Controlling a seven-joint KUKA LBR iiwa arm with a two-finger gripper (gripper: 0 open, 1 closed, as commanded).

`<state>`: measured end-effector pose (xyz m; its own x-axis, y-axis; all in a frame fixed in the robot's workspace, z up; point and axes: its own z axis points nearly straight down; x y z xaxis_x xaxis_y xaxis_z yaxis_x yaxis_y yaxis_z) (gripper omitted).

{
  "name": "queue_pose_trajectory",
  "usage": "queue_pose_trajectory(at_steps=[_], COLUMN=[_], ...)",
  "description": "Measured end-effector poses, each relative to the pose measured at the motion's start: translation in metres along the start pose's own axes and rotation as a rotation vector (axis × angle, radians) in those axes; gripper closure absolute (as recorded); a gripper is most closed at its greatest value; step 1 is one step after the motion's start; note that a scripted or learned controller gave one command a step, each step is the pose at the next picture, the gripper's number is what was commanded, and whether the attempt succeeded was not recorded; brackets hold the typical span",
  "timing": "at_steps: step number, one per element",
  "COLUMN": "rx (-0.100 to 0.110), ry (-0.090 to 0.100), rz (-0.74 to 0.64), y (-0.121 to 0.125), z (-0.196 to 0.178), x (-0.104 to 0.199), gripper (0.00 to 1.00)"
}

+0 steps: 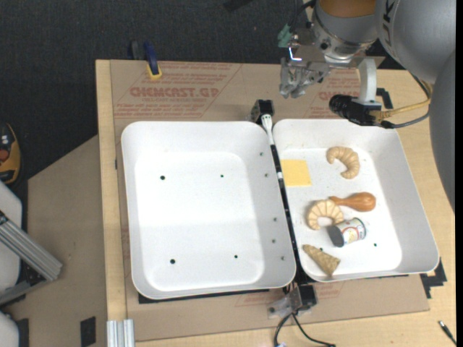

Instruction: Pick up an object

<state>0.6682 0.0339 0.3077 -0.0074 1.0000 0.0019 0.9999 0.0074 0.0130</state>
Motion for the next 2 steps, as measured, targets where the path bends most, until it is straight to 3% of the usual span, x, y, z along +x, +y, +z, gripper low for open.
queue_pose_trajectory(at_steps=[1, 2], rx=[0.020, 0.009], ry=[0.000, 0.002], rz=[0.001, -0.001], y=[-0.003, -0.002], z=[0.062, 0.049], x=[0.068, 0.151], gripper=[1.00, 1.00])
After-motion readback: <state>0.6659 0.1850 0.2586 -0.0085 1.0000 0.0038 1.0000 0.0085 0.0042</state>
